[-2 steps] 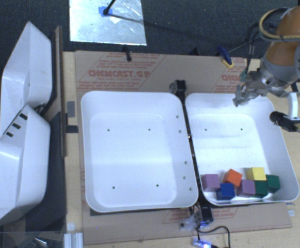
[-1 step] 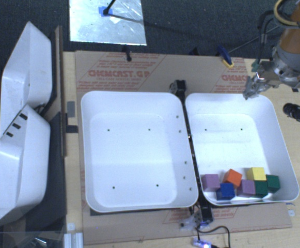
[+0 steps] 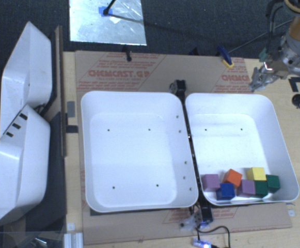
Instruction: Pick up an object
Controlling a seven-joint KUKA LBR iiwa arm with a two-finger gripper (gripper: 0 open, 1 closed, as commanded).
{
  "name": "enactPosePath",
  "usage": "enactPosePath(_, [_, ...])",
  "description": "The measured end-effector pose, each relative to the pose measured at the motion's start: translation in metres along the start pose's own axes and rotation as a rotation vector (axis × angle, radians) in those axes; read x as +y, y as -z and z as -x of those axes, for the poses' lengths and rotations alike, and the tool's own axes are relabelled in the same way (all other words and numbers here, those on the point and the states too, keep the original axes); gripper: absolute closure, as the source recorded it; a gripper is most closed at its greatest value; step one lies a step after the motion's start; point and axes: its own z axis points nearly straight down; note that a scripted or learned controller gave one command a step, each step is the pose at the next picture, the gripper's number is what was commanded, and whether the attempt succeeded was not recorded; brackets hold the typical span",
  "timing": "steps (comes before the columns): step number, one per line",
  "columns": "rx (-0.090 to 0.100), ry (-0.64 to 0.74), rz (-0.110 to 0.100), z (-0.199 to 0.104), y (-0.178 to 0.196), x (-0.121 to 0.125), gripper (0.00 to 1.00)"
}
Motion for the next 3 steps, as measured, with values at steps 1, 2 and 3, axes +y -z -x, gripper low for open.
enactPosePath(1, [0.002,0.004,-0.004,-0.056,-0.008,-0.024,1.0])
enactPosePath(2, [0.002,0.004,-0.004,-0.099,-0.006,-0.045,1.0])
enactPosePath(3, [0.002,0.003,-0.006,-0.143,-0.026,-0.074,1.0])
